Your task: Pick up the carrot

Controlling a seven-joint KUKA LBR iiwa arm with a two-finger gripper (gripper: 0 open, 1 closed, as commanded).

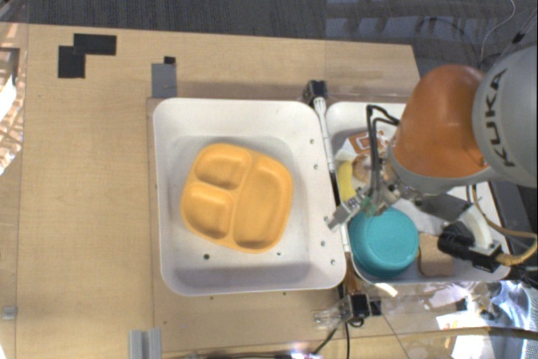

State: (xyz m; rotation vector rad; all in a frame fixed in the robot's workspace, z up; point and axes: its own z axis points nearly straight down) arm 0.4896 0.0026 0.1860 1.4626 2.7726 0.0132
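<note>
Camera view from my seat: the desk carries the left bin with a yellow divided plate in its middle. Right of that bin, the arm hangs over the right bin. A teal bowl sits there. Can't tell the end effector's state, nor make out the carrot.

Carrot: I can't make it out for sure. My best candidate is a small orange-tan patch in the right bin, close to that bin's left wall. It sits just beside a yellow piece and above the teal bowl. Most of it is hidden under my arm, so its shape and pose are unreadable.
</note>
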